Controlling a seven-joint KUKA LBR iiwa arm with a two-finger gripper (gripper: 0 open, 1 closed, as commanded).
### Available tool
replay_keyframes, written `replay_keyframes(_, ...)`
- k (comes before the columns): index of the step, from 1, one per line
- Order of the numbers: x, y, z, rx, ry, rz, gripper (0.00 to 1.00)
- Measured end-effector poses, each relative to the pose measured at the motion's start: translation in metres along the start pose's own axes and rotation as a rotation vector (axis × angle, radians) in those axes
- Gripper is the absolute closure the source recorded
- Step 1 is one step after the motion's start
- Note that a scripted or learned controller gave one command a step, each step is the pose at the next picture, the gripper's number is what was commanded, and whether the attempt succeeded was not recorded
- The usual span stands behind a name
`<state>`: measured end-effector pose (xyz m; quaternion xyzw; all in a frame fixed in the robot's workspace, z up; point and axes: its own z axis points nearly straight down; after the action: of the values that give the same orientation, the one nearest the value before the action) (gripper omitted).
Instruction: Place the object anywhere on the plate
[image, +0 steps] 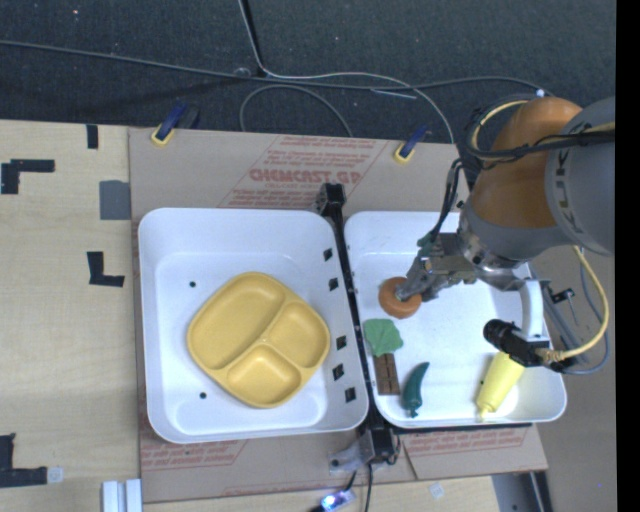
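Dark carpet (120, 40), cardboard sheet (300, 170) (printed red), wooden bench (60, 330)

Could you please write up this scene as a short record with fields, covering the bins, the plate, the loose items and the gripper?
left bin: holds a yellow divided plate
plate: three compartments, nothing on it
right bin: holds the loose items
round orange piece: near the bin's left wall, under the gripper
green leaf-shaped piece: just below the orange piece
brown bar: near the front left corner
teal pepper: beside the brown bar
yellow piece: front right
gripper: down on the orange piece
task: not yet done
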<state>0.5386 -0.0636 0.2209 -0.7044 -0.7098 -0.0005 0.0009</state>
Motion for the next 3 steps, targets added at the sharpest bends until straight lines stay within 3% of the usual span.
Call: replay_keyframes(3,0.148,0.026,0.01,0.002,-0.001,0.001,1.0)
